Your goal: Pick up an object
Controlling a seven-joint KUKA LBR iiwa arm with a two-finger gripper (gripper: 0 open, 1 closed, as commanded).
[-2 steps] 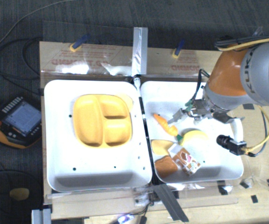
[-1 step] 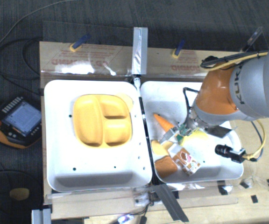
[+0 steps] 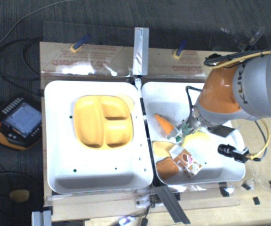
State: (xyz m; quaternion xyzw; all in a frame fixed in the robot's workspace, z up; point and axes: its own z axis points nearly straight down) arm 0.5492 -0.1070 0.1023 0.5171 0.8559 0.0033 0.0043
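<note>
Glossy plastic yellow tray (image 3: 102,121), smooth bins (image 3: 60,173)

A handheld control pendant (image 3: 14,123) with a lit blue screen is seen at the left edge of the frame, lying on the dark carpeted floor (image 3: 13,46), and thin cables (image 3: 27,15) are trailed across the upper left. Two clamps with blue and yellow handles (image 3: 80,43) (image 3: 179,50) are fixed along the top of the bench (image 3: 51,60), and a silvery upright strip (image 3: 141,51), possibly a taped post, is set between them at top centre.
</note>
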